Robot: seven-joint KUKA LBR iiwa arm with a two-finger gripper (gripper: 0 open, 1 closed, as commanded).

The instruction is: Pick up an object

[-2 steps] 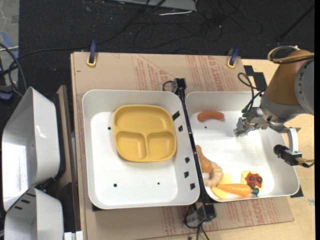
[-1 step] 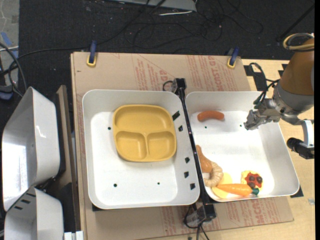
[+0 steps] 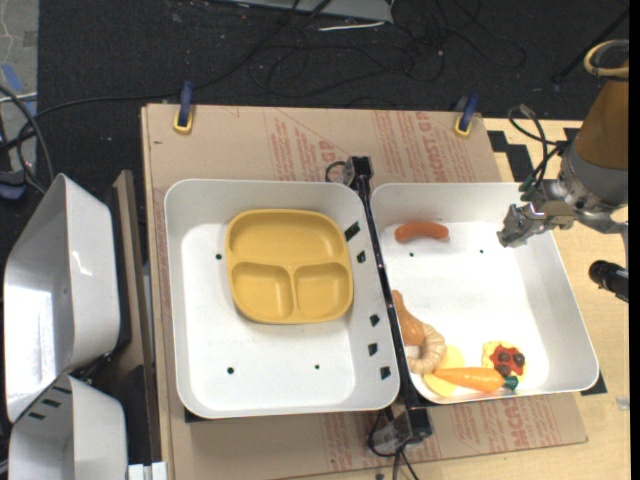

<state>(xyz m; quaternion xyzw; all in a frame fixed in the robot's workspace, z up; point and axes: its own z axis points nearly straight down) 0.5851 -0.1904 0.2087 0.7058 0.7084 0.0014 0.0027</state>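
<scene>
An object to pick, any of the toy foods, lies in the right bin (image 3: 560, 298), the white tray at centre right of the frame. Largest on the counter (image 3: 260, 133) are the two bins themselves, set edge to edge so that one likely serves as source and the other as target. The left bin (image 3: 190, 298) carries a yellow divided plate (image 3: 290, 265) in its upper middle.

The arm (image 3: 605, 133) enters at the upper right of the frame, partly cut off by the frame edge, and its jaws (image 3: 520, 226) hang over the upper right corner of the right bin, apart from every item. They look empty, but at this angle and size I cannot tell how far open they are.

Most of the food sits bunched in the lower left corner of the right bin: a pale, tan piece (image 3: 418, 336) against the divider wall, an orange carrot (image 3: 468, 377) just below it, and a small yellow piece with red and green on it (image 3: 503, 358) beside the carrot's tip. What the tan piece is stays hard to make out. The small sausage (image 3: 421, 232) lies alone near the bin's upper left, well apart from the cluster, probably the easiest grasp.
</scene>
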